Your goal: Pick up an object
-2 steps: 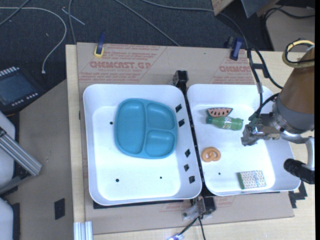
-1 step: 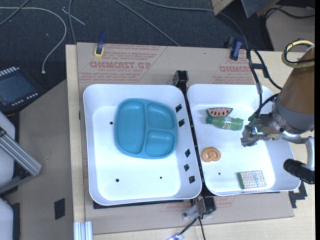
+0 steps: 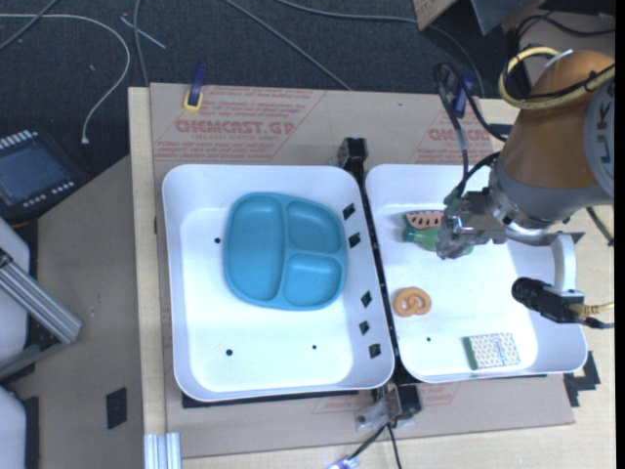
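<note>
1. Seen from above at a slant: a cardboard-covered worktop [image 3: 293, 115] bearing two shallow white bins side by side, touching along a black-clipped seam.
2. In the left bin [image 3: 195, 350]: a blue divided plate [image 3: 285, 250] with three compartments, lying flat near the middle, nothing on it.
3. In the right bin [image 3: 547, 355]: three small things, well apart from each other.
4. Near the bin's upper left: a watermelon slice toy [image 3: 423, 229], red with a green rind, lying flat just beside the tool.
5. Lower, close to the seam: a small orange pretzel-shaped piece [image 3: 411, 302].
6. Near the bin's front edge: a small rectangular sponge-like pad [image 3: 491, 351], green-edged with a pale patterned face.
7. Reaching in from the right: a grey arm with an orange band [image 3: 562, 106], wrapped in cables.
8. Low over the right bin's upper part: the tool [image 3: 455, 244], its tip right next to the watermelon slice's right end.
9. Cannot tell whether the tool's fingers are spread or pressed together, or whether touching the slice; too dark and small to read.
10. Nothing visibly held between the fingers.
</note>
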Tool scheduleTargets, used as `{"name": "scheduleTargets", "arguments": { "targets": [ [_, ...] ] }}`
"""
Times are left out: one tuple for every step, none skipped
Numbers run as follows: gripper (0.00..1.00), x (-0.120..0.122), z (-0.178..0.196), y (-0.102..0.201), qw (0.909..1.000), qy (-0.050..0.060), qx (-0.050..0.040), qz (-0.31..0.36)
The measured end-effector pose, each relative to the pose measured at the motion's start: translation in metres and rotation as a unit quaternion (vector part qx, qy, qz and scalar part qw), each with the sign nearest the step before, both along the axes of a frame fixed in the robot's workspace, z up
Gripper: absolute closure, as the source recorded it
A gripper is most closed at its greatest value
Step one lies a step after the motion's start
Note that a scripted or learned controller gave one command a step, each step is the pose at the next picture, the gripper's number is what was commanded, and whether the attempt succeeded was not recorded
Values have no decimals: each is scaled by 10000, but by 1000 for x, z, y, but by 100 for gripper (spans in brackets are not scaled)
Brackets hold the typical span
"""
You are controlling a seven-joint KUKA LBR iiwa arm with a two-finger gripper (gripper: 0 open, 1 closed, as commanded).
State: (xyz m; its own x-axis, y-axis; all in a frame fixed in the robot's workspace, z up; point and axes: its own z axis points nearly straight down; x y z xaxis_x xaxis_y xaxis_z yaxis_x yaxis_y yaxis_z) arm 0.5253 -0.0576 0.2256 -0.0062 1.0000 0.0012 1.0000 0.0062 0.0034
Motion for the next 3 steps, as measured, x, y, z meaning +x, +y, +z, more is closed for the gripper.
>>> {"name": "scheduleTargets", "arguments": {
  "targets": [
    [100, 29, 9, 51, 10000, 0, 5, 4],
    [100, 63, 17, 96, 10000, -4, 4, -1],
    [100, 88, 15, 147, 10000, 2, 3, -4]
  ]
}}
